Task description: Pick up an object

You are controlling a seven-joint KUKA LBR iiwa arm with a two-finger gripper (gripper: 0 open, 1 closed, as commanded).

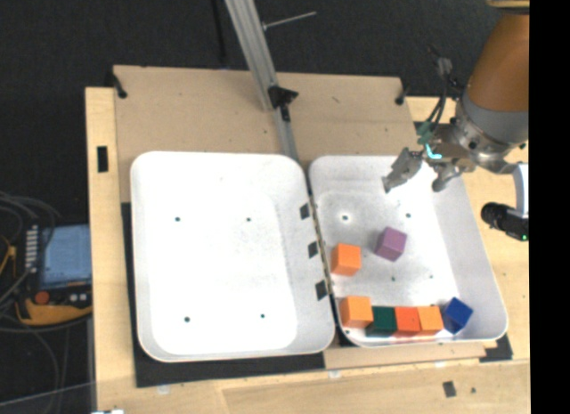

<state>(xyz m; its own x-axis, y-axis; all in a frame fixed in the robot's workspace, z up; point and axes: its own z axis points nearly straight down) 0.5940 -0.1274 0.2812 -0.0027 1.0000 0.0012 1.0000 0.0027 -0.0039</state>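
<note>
The robot's thick rounded arm (500,65) wears a broad orange band above a grey metal wrist, where thin dark cables and a small teal light sit over two stubby grey gripper fingers (403,172).

White bins (223,167); purple cube (390,243), perhaps dark green cube (384,320).

A metal rail (254,34) slants above the left bin (151,225).
</note>
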